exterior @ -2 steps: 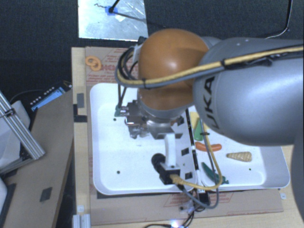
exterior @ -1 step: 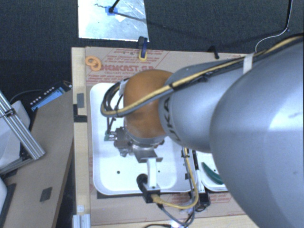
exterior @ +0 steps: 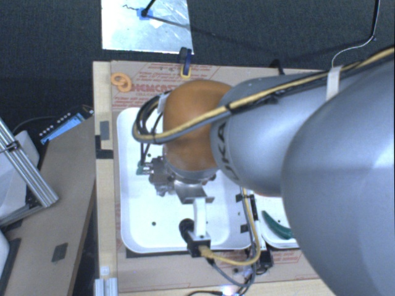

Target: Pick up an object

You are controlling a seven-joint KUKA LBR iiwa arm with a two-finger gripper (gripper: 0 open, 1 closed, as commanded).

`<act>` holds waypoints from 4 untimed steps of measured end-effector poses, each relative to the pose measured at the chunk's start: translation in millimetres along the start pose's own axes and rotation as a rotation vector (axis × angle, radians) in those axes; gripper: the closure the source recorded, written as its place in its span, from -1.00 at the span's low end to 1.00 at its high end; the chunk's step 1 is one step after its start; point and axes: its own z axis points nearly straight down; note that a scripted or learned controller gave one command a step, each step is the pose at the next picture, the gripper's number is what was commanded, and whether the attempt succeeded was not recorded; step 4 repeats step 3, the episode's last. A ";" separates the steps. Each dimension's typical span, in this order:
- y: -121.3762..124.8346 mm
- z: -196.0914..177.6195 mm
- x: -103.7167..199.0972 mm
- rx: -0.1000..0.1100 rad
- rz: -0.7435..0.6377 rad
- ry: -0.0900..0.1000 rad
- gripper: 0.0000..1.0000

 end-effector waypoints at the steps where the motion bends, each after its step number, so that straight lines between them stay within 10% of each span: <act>1: 1.4 -128.2 0.8 -0.012 -0.004 0.006 1.00; 2: 27.2 -256.0 0.5 -0.016 -0.004 0.007 1.00; 4: -1.0 -277.6 0.6 -0.002 -0.006 0.002 1.00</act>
